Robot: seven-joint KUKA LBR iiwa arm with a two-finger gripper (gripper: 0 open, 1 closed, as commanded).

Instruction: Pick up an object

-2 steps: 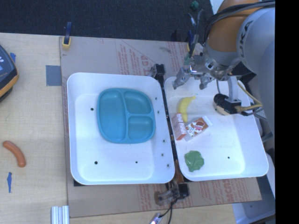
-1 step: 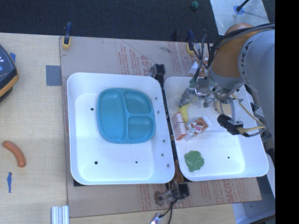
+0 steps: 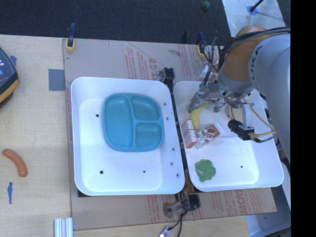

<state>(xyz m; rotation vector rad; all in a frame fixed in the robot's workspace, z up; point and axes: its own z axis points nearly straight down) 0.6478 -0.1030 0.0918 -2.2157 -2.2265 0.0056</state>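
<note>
Jaws: Your jaws (image 3: 203, 100) hang low over the far part of the right bin (image 3: 266, 174). Whether they stand wide or narrow, you cannot tell; the wrist hides them.

Arm: Your grey arm (image 3: 274, 63) with its orange band reaches in from the right, and cables trail beside the wrist.

Nearest object: A yellow banana-like piece (image 3: 197, 117) lies just below the jaws, close to touching them.

Other objects, right bin: A small red and white packet (image 3: 189, 131) lies next to a flat snack wrapper (image 3: 209, 134), both near the bin's left wall. A green lump (image 3: 205, 170) sits nearer, well apart from the jaws.

Left bin: The left bin (image 3: 89, 172) carries a blue divided plate (image 3: 133, 122).

Counter: An orange sausage-shaped toy (image 3: 16, 162) lies on the counter (image 3: 29, 132), far left, outside both bins.

Risk: In my judgement, the yellow piece could roll or slip away as you close on it, since it looks rounded. The packet lies close, so you may nudge it or pinch both together. The bin's left wall is near and could catch a finger.
</note>
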